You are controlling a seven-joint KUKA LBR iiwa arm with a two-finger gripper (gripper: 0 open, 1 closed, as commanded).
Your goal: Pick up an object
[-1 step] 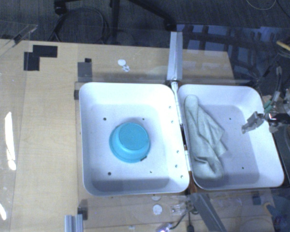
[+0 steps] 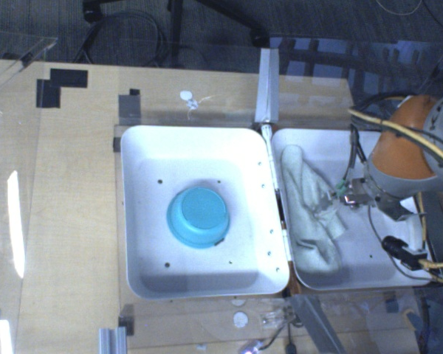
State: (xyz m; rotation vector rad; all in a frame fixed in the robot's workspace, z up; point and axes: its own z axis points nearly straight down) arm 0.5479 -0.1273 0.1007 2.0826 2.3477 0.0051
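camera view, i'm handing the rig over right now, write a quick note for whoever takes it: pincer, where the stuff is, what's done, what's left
Pincer: low in the right bin, at the grey cloth. Whether it is open or shut on the cloth can't be told from this view.

Things: the cloth lies crumpled along the left side of the right bin. A blue bowl sits upside down near the middle of the left bin, untouched.

Done: the arm has reached the cloth.

Left: confirm a grip, then lift. Nothing is visibly off the bin floor yet, so treat the pick as not done.
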